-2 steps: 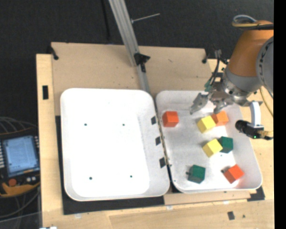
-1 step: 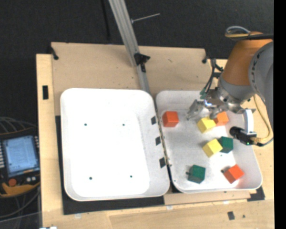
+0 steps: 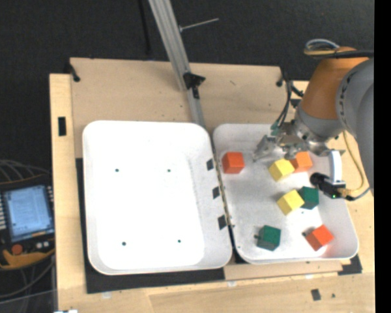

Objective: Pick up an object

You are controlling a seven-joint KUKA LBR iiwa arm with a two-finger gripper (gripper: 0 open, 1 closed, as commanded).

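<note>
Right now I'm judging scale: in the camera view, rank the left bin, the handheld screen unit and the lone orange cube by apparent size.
1. Left bin
2. Handheld screen unit
3. Orange cube in the right bin

Lighting even and moderately bright from overhead; white bins [image 3: 150, 194] slightly overexposed. Blocks [image 3: 281, 169] cast short, soft shadows. Overall focus soft, fine detail grainy.
</note>
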